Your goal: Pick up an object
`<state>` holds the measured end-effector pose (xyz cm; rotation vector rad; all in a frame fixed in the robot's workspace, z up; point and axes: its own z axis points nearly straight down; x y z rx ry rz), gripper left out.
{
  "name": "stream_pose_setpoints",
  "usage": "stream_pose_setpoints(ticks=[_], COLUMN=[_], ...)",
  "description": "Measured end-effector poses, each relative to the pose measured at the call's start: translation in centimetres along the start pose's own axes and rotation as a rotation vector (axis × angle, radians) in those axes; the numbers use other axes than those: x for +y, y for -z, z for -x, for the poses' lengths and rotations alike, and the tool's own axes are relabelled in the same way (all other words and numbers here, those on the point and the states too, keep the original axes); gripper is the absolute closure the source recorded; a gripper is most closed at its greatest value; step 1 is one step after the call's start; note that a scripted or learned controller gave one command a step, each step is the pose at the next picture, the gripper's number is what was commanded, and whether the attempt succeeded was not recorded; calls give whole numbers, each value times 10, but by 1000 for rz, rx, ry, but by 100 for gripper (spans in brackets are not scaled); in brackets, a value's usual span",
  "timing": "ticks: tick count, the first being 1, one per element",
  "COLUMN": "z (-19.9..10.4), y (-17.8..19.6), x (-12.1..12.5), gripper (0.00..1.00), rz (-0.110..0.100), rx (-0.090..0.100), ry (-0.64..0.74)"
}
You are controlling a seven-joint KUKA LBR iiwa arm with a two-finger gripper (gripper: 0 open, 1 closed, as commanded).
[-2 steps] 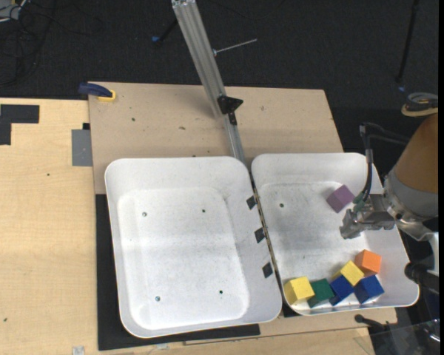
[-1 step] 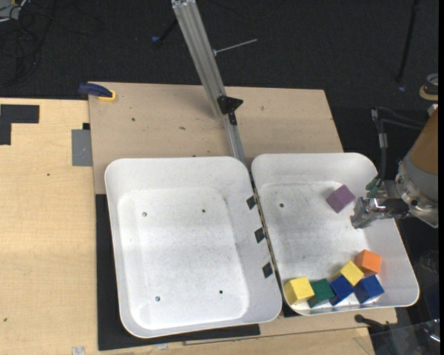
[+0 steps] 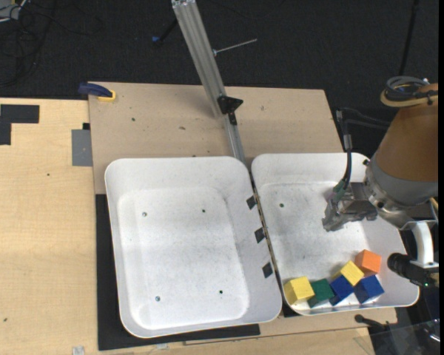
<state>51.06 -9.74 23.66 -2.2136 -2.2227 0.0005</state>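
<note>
Several small blocks lie bunched in the near right corner of the right bin (image 3: pixel 303 198): a yellow block (image 3: pixel 299 288), a green block (image 3: pixel 320 292), a blue block (image 3: pixel 341 290), a second yellow block (image 3: pixel 351 273), an orange block (image 3: pixel 368 260) and another blue block (image 3: pixel 370 288). My gripper (image 3: pixel 334 219) hangs over the middle right of that bin, up and to the left of the blocks, apart from them. Nothing shows between its fingers.
The left bin (image 3: pixel 177 242) sits beside the right one, joined by black clips (image 3: pixel 257 234). A slanted aluminium rail (image 3: pixel 207 65) rises behind the bins. The arm's grey body (image 3: pixel 407 161) covers the right bin's far right side.
</note>
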Motion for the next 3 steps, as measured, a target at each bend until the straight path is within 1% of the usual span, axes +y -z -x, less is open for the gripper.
stream_pose_setpoints(ticks=[2, 3], z=[-107, -165], y=[-3, -10], x=[7, 23], gripper=[100, 100], rz=[0, 0], rx=[-1, -2], ry=[1, 1])
